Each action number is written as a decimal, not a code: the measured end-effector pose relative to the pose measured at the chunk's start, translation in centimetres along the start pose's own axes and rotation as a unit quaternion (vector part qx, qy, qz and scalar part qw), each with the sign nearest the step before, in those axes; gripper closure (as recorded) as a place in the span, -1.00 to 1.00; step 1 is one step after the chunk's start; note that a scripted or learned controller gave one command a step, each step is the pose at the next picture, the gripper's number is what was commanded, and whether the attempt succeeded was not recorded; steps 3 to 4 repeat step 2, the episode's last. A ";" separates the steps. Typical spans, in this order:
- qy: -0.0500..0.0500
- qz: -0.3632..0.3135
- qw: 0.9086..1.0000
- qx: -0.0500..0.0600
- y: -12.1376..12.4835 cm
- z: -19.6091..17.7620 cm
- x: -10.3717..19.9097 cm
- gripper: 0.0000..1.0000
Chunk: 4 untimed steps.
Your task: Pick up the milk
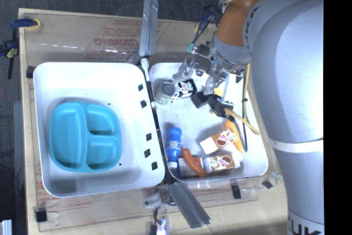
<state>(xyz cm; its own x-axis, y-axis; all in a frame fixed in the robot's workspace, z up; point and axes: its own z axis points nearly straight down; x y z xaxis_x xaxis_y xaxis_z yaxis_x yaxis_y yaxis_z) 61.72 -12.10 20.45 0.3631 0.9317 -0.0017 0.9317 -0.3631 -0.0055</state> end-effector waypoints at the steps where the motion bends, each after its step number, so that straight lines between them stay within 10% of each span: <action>1: -0.002 -0.032 0.999 -0.012 3.0 8.4 -3.4 -1.00; 4: 0.001 -0.058 0.998 -0.002 -0.2 11.2 -7.6 -1.00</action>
